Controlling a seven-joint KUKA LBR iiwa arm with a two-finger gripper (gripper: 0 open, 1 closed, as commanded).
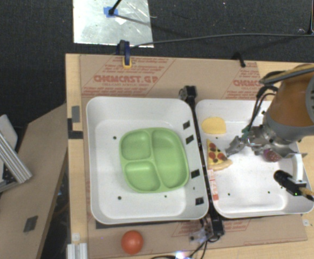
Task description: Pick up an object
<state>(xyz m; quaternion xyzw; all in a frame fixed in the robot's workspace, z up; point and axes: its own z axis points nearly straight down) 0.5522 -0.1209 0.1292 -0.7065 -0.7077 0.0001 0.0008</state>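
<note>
1. The pincer is being held low inside the right bin, reached in from the right by the grey arm with its orange band.
2. The pincer's fingers are being shown slightly parted, in a narrow spread, and nothing is being gripped between them.
3. The pizza slice toy is lying flat on the floor of the right bin, just beside the fingertips and a little to their lower left; whether it is being touched cannot be told.
4. A yellow round piece is resting near the upper left corner of the same bin, apart from the pincer.
5. A dark reddish object is partly being hidden under the wrist, so its kind cannot be told.
6. The left bin is being occupied by a green divided plate, well apart from the arm.
7. An orange-red ball is lying on the counter below the left bin.
8. As a judgement, the approach is being completed, while the closing on an object and the lifting are not yet done; the pizza slice toy is being taken as the likeliest target.
</note>
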